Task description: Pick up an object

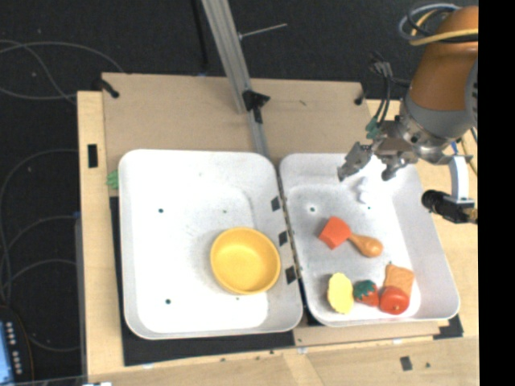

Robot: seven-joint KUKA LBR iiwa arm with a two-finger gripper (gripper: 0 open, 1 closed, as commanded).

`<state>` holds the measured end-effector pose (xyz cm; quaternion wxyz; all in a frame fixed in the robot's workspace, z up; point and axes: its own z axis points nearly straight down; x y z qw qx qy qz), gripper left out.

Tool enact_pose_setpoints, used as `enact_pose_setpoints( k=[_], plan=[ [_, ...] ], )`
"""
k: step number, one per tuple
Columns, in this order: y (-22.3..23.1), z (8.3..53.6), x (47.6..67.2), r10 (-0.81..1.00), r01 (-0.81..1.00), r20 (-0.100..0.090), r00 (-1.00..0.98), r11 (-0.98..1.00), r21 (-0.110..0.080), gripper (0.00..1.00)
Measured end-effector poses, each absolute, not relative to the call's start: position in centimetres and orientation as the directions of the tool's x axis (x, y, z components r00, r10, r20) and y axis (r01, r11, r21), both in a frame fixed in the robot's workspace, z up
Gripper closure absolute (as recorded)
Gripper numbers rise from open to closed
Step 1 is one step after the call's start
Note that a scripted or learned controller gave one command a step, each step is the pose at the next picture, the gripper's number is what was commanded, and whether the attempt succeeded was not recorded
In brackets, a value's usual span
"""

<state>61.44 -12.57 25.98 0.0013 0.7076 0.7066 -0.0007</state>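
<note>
Gripper (pixel 370 166) hangs over the far end of the right bin (pixel 430 240), its two fingers spread apart with nothing between them. Toys lie nearer in that bin: an orange block (pixel 334 233) touching a tan piece (pixel 368 246), a yellow piece (pixel 340 293), and a tomato (pixel 393 299) by the near corner. The left bin (pixel 153 215) holds a yellow bowl (pixel 245 260).
</note>
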Motion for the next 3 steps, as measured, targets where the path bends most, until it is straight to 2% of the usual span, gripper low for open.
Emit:
enact_pose_setpoints(
  k=[2, 3],
  plan=[
    [-12.3, 15.8, 60.7, 1.0, 1.0, -0.003, 0.003, -0.003, -0.003, 0.0],
    [-12.3, 17.2, 60.9, 1.0, 1.0, -0.001, 0.007, -0.007, 0.004, 1.0]
  ],
)
